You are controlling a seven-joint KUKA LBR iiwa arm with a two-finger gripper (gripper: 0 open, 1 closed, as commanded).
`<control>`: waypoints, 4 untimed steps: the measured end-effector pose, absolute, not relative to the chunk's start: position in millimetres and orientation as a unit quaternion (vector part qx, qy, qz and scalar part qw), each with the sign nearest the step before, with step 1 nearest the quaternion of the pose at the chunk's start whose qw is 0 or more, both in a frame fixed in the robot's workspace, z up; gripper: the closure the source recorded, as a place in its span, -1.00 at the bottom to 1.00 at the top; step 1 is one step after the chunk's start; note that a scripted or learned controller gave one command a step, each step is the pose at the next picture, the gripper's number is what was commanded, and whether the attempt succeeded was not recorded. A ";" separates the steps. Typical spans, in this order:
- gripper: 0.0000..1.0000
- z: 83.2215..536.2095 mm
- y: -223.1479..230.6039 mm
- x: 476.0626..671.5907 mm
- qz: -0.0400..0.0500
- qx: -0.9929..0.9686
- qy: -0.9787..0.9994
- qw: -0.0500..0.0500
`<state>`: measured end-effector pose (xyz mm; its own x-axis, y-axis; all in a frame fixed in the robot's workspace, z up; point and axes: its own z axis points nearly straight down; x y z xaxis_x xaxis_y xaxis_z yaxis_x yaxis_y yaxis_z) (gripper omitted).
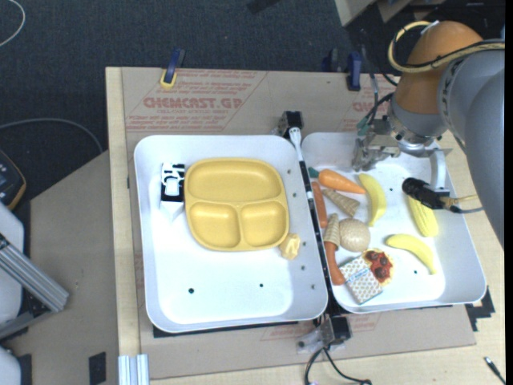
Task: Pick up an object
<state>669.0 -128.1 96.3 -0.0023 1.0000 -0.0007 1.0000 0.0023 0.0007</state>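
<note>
The hand (370, 152) hangs over the right bin (457, 283) at its 11 o'clock corner; I cannot tell how it is set, and nothing shows in it. Below it, toward 5 o'clock, toy food lies in that bin: a carrot (340, 182), a banana (374, 198), a corn cob (422, 215), a second banana (412, 249), a cone (341, 201) and a pizza slice (369, 272). The left bin (232, 299) carries a yellow tray (236, 201). Both bins sit on the counter (240, 99).
</note>
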 end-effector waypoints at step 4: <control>1.00 233.3 -94.1 622.8 -0.001 0.706 0.708 -0.002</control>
<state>622.8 -94.1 233.3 -0.0019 1.0000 0.0015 1.0000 0.0019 -0.0034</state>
